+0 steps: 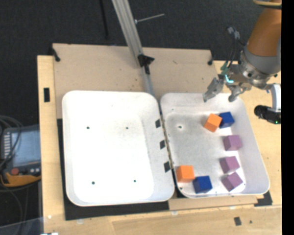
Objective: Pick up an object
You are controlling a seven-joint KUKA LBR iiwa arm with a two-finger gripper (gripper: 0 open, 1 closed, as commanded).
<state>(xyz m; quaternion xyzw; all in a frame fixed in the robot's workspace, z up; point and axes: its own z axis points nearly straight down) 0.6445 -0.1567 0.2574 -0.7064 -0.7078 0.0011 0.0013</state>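
The gripper (219,92) hangs over the far edge of the right bin (186,106), with its two fingers spread apart and nothing between them. The arm (264,33) enters from the right side of the view.

The nearest candidates for pickup are an orange cube (212,122) and a blue cube (226,119). They sit touching each other in the far half of the right bin. Both lie toward the near side of the counter (112,67) from the gripper, with the orange cube almost directly below it in the view and the blue cube slightly to the right.

The orange cube sits rotated relative to the bin walls. In judgement, a descent onto it calls for a short travel toward the near side, and the contact with the blue cube may obstruct one finger.

Three purple cubes (232,142) run down the right side of the bin. A second orange cube (185,173) and a second blue cube (202,184) lie at the near edge, well apart from the gripper. The left bin (112,146) lies beside the right one.
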